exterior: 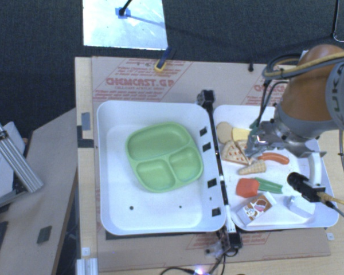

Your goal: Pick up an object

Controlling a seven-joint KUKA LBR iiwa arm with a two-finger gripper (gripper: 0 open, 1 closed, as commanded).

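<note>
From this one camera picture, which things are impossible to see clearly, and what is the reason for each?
- Gripper, camera view: the arm's wrist covers it from above, so its finger state is unreadable.
- Right bin: the arm hides its far right part.
- Pizza slice: partly under the gripper.
- Small box: its print is too small to read.
- Arm: cut off by the right edge.

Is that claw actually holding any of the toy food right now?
Cannot be told: the claw sits low over the pizza slice, but nothing shows between its tips.

One fixed camera above the bench (132,76), slanting down; both white bins (112,211) in frame, moderately near
</note>
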